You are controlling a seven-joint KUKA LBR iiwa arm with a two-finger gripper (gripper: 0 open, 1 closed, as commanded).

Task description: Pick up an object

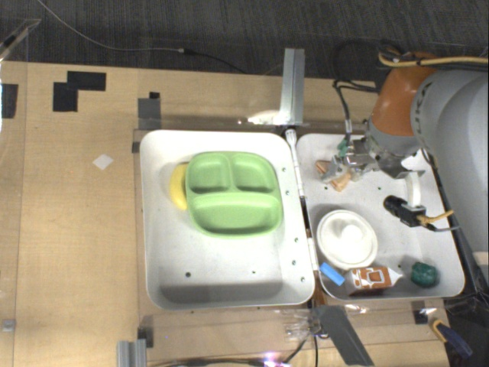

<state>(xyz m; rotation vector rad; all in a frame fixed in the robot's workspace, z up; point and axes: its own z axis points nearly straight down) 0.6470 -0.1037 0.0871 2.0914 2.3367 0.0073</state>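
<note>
Where the pincer (345, 161) hangs, a tan object (338, 179) lies just beneath

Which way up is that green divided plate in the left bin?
Right side up: the green divided plate shows its three hollow compartments facing the camera.

Tray (233, 193) in left bin (221, 274), bowl (348, 235) – right bin (443, 274) (near its front)

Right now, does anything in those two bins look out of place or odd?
One thing: in the left bin, a yellow object is tucked under the left edge of the green divided tray, so the tray lies partly on it. The right bin's items lie scattered but intact; nothing looks spilled.
</note>
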